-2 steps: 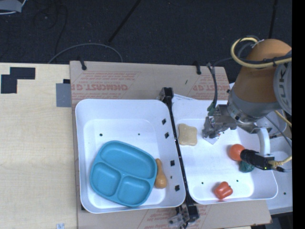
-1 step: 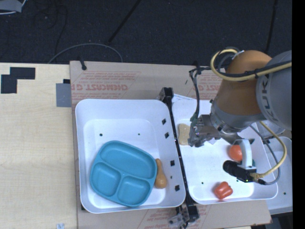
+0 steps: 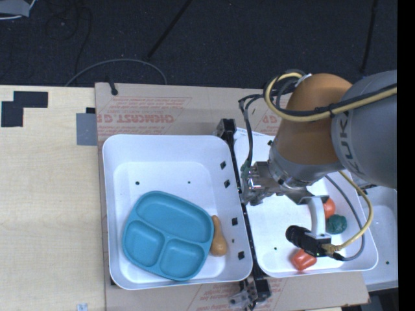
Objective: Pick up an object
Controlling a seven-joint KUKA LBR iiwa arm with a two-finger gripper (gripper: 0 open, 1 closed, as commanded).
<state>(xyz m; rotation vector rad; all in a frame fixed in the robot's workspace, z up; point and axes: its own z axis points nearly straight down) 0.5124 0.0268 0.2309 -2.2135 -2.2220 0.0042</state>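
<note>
While the arm (image 3: 311,135) hovered, end effector (image 3: 254,188): at right bin's (image 3: 273,229) left wall, open or closed, couldn't tell.
Red toy (image 3: 303,260): likely light, smooth; pinch its middle.

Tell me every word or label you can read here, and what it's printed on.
"KU": large dark letters on the grey arm, the rest hidden.
Red print on the cardboard: upside down, too blurred to read.

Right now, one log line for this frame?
arm over right bin | left bin: blue plate, tan piece | right bin: teal ball, orange piece
</note>
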